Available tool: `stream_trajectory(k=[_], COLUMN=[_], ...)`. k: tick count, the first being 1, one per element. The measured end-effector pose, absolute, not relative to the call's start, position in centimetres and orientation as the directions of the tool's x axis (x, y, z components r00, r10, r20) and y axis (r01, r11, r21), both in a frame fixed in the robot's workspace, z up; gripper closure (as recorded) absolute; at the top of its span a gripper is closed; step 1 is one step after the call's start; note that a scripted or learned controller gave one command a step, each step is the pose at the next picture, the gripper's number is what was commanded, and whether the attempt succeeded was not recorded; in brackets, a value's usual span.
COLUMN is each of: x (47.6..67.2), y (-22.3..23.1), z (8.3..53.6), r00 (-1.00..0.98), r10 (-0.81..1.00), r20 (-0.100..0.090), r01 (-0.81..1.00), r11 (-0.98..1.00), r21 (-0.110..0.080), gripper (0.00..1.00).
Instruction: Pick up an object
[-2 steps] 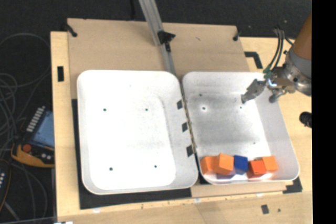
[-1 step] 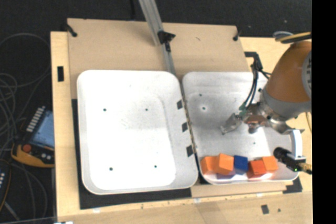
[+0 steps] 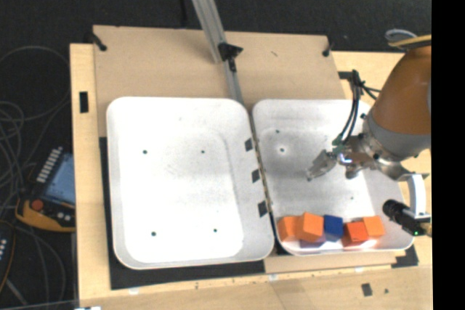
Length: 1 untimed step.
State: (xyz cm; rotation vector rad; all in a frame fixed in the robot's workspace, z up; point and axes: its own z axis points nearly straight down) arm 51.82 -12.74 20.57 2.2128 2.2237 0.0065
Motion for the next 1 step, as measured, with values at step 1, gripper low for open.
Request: stream_trajectory(k=[1], x=[49.59], y=[-12.52], z=[22.71], r00=[0.004], r10=[1.000], r20=[0.000], r01=[1.000], r11=[-0.004], r21=[0.003], gripper=[0.00])
